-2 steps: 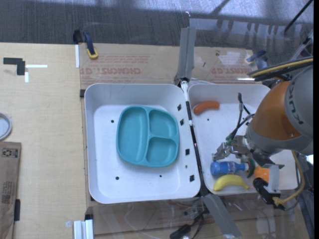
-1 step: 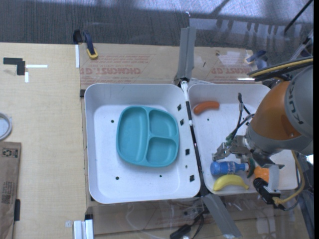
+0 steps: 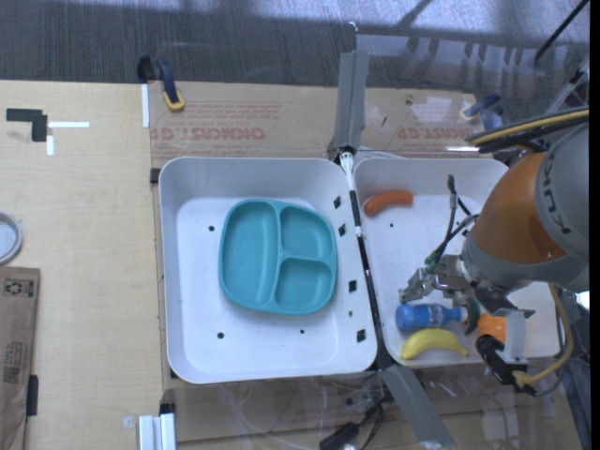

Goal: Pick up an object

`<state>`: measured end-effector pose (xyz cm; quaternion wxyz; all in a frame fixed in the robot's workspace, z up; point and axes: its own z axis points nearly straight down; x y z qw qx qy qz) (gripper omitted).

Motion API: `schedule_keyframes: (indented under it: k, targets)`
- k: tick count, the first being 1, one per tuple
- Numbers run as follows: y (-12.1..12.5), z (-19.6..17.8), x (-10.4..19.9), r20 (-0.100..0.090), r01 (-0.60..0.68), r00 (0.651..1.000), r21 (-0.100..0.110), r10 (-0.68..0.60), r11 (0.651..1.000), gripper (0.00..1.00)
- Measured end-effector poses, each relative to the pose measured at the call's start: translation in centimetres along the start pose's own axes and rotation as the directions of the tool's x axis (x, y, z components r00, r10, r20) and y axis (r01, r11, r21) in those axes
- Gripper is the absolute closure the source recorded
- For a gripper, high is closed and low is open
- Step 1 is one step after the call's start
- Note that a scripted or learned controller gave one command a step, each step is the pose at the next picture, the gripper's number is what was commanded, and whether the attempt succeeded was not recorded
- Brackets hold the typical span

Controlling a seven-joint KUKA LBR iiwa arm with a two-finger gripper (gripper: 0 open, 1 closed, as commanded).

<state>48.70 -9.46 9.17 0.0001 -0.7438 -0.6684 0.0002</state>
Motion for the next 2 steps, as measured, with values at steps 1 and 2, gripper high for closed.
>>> schedule_keyframes:
  k: [1,2]
  targets:
    - [0.00,0.00,0.00,0.000,0.000,1.000,0.000,0.000,1.000,0.00]
    - [0.00,0.00,0.00,0.000,0.000,1.000,0.000,0.000,1.000,0.00]
